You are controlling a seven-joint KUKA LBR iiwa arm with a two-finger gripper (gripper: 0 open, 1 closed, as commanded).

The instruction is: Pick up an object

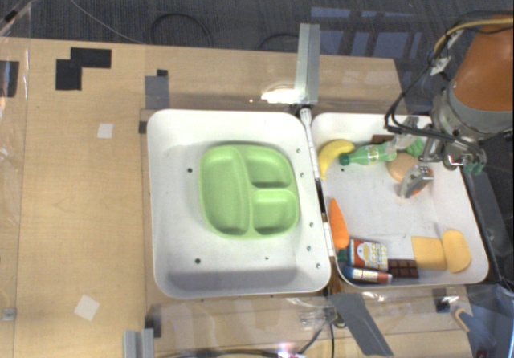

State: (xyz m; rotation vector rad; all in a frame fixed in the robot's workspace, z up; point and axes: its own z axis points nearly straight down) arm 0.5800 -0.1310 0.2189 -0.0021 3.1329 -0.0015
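Observation:
My gripper (416, 182) hangs low over the upper right part of the right bin (377, 216), under the grey wrist with its orange band. A tan rounded object (398, 169) lies just to the gripper's left, touching or nearly touching it. A green bottle (368, 156) lies on its side next to a yellow banana (332, 153) at the bin's top left. Along the bin's left wall lies an orange carrot (339, 223). A small printed box (368, 253), a red marker (371, 274) and a dark chocolate bar (403, 270) sit at the bottom. Two yellow foam-like pieces (442, 251) rest at the bottom right.
The left bin (173, 268) holds a green divided plate (247, 190) in its middle. A metal divider post (307, 67) stands between the bins at the back. Black cables (405, 103) loop beside the arm at the right. The bare floor of the right bin lies between the carrot and the gripper.

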